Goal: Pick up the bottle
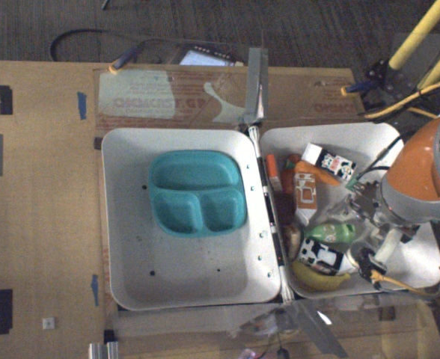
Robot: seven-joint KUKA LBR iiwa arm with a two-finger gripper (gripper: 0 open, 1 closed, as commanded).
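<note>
Green bottle (332,232) lies seemingly just beside the end effector (352,209).

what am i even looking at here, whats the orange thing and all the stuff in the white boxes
One camera looks down at a slant on a bench with two shallow white bins. The orange and grey shape at the right is a robot arm; its gripper reaches into the right bin. That bin holds a jumble: a green bottle lying down, a banana, a black-and-white carton, an orange and white carton and other small packages. The left bin holds a teal divided tray. Whether the gripper holds anything is too cluttered to tell.
</note>
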